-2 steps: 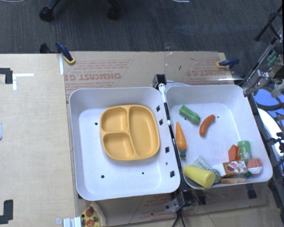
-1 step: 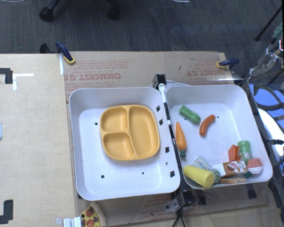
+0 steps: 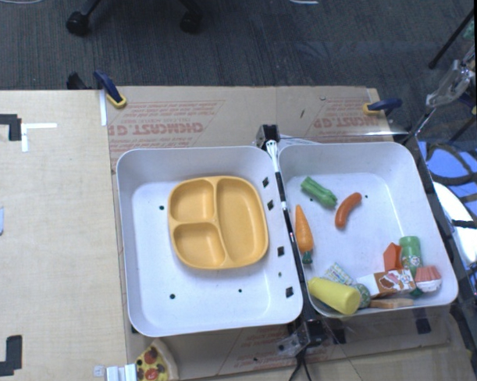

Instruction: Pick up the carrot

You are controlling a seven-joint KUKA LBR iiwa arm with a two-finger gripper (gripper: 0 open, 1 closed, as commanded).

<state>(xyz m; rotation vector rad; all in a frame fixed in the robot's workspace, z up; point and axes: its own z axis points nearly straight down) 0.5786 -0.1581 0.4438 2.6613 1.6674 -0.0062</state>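
gripper state: cannot tell. carrot (image 3: 303,230) lies against right bin's (image 3: 401,158) left wall; approach from its free side, jaws across its width.

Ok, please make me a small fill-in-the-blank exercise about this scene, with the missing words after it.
1. The carrot lies in the ___ bin, close to the divider between the bins.
2. The yellow plate has ___ compartments.
3. The green pickle lies beside the ___ sausage.
4. The yellow plate sits in the ___ bin.

Missing words: right; three; orange; left
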